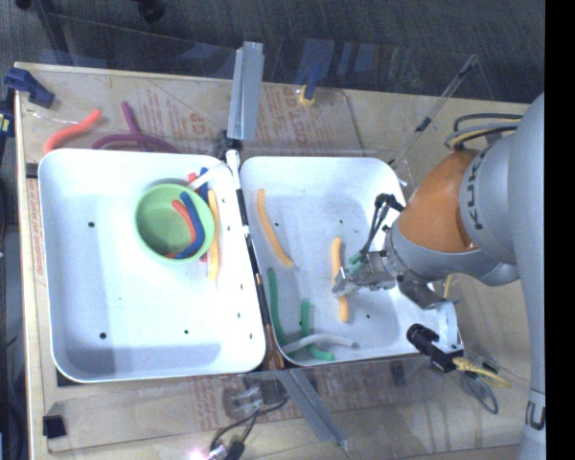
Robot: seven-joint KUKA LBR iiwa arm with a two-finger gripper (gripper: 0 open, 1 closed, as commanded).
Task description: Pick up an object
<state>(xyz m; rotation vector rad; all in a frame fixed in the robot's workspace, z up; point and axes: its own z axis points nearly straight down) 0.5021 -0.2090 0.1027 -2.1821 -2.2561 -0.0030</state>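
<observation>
Claw [345,281] perhaps touching orange stick [337,257]

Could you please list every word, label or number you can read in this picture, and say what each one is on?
"KU": dark letters on the grey arm, cut off by its curve; the rest of the word cannot be read.
Red print on the bench above the bins: too faint and blurred to read.
Nothing else in the view carries readable text.
</observation>
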